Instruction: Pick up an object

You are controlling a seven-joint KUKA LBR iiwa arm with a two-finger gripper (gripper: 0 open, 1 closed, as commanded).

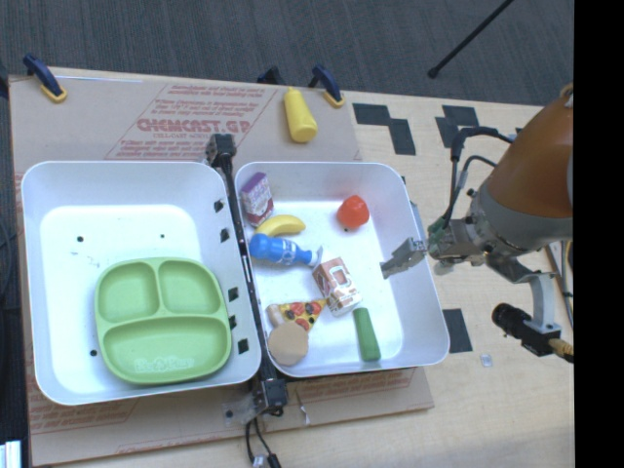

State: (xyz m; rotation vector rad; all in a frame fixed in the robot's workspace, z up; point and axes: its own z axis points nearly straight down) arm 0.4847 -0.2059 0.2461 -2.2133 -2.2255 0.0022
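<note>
The right bin holds several small items. A purple and white carton, a yellow banana and a blue bottle lie along its left side. A red fruit sits near the middle back. A red and white box, a pizza slice, a tan round piece and a green cucumber lie toward the front. My gripper hangs at the bin's right rim, right of the red and white box, with nothing seen in it.
The left bin bears a green divided plate. A yellow cylinder lies on the cardboard behind the bins. Clamps stand between the bins at the back and front. The arm's grey and orange body looms at the right.
</note>
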